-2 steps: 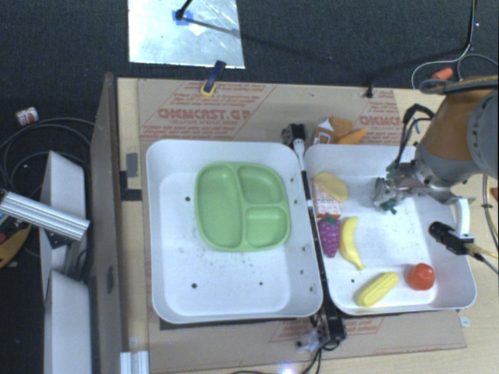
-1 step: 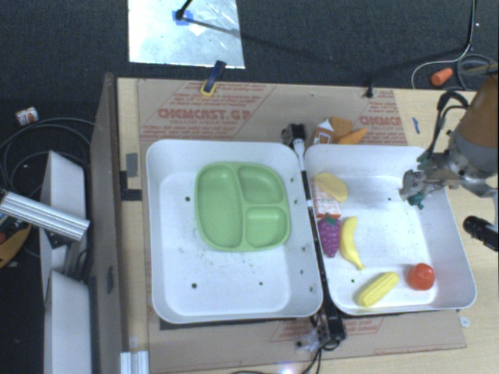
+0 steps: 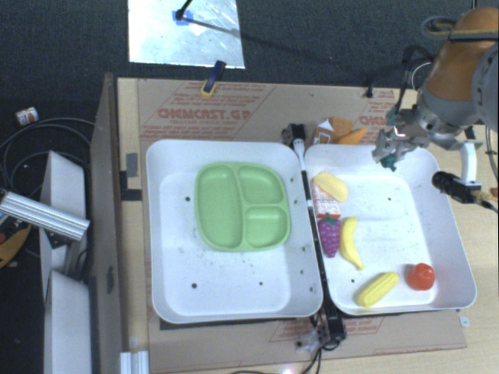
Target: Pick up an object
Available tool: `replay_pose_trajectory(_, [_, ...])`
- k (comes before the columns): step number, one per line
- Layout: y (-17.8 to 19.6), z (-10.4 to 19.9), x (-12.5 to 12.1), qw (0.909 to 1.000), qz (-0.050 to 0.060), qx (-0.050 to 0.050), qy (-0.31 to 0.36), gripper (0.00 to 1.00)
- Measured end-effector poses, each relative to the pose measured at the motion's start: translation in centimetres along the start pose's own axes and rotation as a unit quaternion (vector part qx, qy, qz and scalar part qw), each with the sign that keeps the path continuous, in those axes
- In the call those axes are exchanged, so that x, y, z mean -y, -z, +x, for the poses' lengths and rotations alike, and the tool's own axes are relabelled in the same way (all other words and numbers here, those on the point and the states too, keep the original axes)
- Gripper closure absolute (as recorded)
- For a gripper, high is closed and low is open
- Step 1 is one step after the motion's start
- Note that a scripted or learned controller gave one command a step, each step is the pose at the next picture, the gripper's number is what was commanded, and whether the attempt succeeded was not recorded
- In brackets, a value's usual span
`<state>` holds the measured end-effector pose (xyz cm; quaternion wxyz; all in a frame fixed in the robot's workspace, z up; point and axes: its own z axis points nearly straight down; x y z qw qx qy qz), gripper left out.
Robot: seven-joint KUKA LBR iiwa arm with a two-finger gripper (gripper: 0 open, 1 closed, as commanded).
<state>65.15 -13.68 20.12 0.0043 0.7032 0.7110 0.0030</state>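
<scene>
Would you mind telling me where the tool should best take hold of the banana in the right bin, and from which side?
Probably across the banana's middle, from above. It lies flat, long and narrow; the grapes crowd its left side, so that finger has little room.

bins (image 3: 234,306): 2 | green tray (image 3: 240,206): 1 | toy foods (image 3: 350,241): 6
</scene>
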Motion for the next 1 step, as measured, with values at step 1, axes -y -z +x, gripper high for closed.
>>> replay_pose_trajectory(1, [-0.9, 7.38, 2.78, 1.0, 0.006, -0.002, 0.0, 1.0])
